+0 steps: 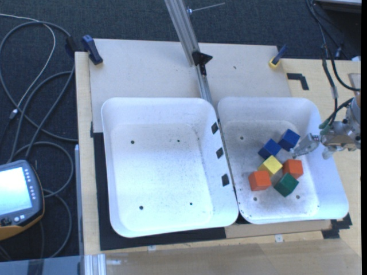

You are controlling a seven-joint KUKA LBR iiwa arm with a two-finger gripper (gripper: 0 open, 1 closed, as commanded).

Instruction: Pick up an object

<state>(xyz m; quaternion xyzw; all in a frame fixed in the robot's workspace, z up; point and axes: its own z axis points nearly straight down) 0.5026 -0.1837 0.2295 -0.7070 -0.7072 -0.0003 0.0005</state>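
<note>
Currently the gripper [305, 146] sits low at the right bin's [252, 110] right rim, metal fingers reaching toward the blocks; their spread cannot be determined. Six matte cubes cluster just beside it: two blue blocks [279, 143], yellow block [272, 165], two orange blocks [260, 180], green block [286, 184].

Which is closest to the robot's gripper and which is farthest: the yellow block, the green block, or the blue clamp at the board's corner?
From the gripper, in the camera view:
1. Yellow block, just left of it in the right bin.
2. Green block, lower in the pile.
3. Blue clamp, far off at the board's top-left corner.
</note>
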